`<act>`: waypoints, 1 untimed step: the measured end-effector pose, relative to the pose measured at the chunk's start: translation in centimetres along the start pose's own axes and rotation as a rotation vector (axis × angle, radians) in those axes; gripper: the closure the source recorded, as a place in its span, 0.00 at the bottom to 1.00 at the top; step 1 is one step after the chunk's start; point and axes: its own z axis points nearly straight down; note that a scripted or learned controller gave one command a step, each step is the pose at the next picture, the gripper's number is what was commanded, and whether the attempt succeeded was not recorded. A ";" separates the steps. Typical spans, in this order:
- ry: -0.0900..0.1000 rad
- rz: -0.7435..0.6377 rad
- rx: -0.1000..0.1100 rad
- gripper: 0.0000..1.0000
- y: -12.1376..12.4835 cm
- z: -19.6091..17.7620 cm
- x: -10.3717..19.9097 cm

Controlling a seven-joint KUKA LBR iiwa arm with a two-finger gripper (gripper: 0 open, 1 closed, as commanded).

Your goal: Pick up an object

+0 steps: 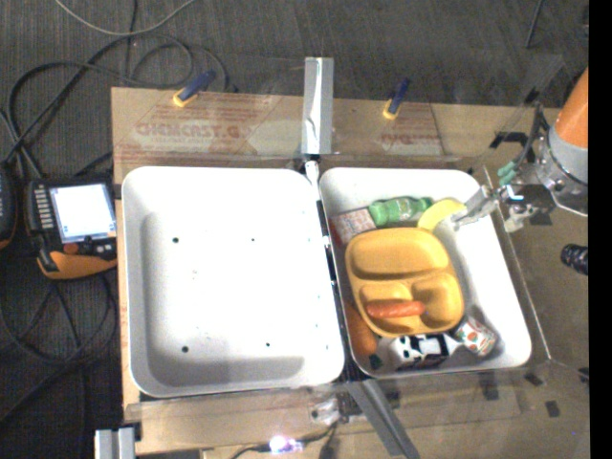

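One camera view: claw (475, 210) hovering at right bin's (516, 299) far-right corner, beside yellow piece (437, 213) | grip state: cannot tell, nothing visibly held | advice: be lowering squarely onto one exposed item like green bottle (400, 208), avoiding orange tray (402, 277) | near-edge items overlapping, blurred.

Left bin (143, 256) bare and open, right bin (502, 266) crowded by yellow tray (402, 256), bottle (400, 208)
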 end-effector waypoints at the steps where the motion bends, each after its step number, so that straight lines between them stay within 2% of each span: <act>1: 0.001 -0.124 0.001 0.00 -6.6 4.8 3.8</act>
